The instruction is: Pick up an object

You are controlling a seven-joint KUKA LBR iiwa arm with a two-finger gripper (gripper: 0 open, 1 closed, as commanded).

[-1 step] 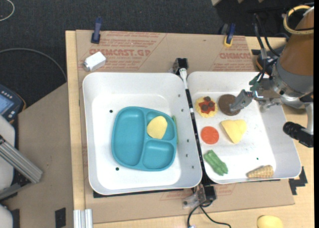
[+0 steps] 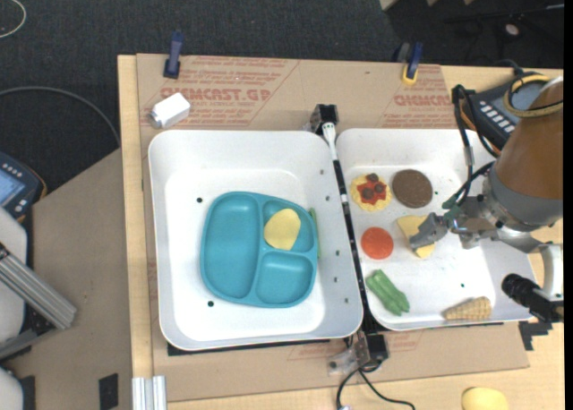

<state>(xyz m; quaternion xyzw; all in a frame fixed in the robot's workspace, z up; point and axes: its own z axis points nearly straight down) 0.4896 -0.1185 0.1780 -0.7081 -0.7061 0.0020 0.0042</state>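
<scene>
The right bin (image 2: 448, 144) holds several toy foods: a pizza piece (image 2: 371, 192), a brown round patty (image 2: 413, 187), a red tomato (image 2: 377, 242), a yellow cheese wedge (image 2: 411, 226), a green pepper (image 2: 387, 292) and a waffle cone (image 2: 468, 310). My gripper (image 2: 431, 231) reaches in from the right and sits low over the right part of the cheese wedge, covering some of it. Yellow shows both to the left of the gripper and just below it.
The left bin (image 2: 179, 166) holds a teal divided plate (image 2: 235, 256) with a yellow piece (image 2: 283, 229) in its upper right compartment. A black divider rail (image 2: 341, 193) runs between the bins. A white block (image 2: 170, 110) lies on the cardboard at the back left.
</scene>
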